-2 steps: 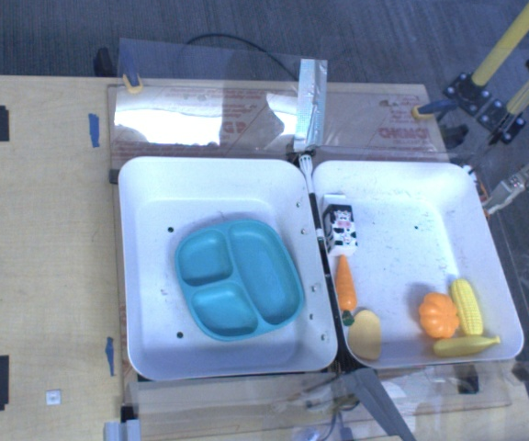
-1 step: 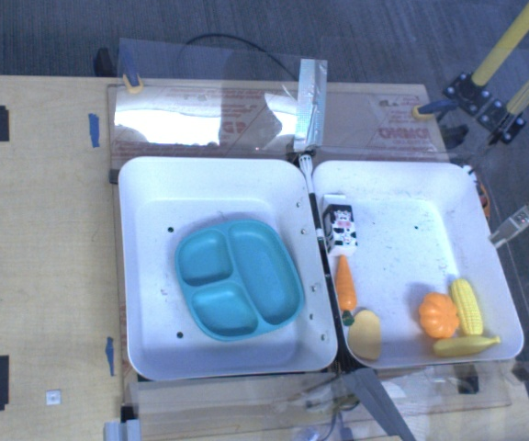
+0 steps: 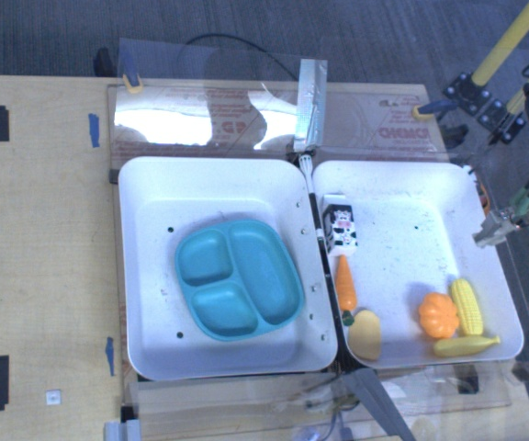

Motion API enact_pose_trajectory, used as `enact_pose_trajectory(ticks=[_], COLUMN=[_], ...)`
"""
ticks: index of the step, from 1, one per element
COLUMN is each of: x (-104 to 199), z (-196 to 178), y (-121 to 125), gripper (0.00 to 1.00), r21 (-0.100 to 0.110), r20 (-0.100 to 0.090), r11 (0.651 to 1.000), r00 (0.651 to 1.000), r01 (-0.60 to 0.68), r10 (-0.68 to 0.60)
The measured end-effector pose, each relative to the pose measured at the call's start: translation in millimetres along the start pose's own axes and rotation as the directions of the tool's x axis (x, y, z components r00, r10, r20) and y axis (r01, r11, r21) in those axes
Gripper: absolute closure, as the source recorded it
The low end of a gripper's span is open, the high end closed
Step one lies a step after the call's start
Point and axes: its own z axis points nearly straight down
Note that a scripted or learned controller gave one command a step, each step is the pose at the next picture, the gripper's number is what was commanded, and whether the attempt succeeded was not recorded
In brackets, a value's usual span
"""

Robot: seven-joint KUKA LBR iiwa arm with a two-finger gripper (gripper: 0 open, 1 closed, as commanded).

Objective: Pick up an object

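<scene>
carrot [image 3: 345, 283], upright in frame, tip downward

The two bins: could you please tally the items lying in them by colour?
Blue: 1, the divided plate in the left bin.
Orange: 2, the carrot and pumpkin.
Yellow: 3, the corn, banana and pear.
Black and white: 1, the cow toy.
Total: 7.

Right bin: carrot [image 3: 345, 283], pear [image 3: 365, 333], pumpkin [image 3: 438, 314], corn [image 3: 467, 305], banana [image 3: 466, 344], cow-print box [image 3: 340, 224].
</scene>
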Motion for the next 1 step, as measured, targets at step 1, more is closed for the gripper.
enact_pose_trajectory(ticks=[1], x=[72.1], z=[19.1], y=[44.9], gripper=[1.00], r21=[0.003], r20=[-0.002], r11=[0.995], r00=[0.995], r01=[0.102], r10=[-0.102])
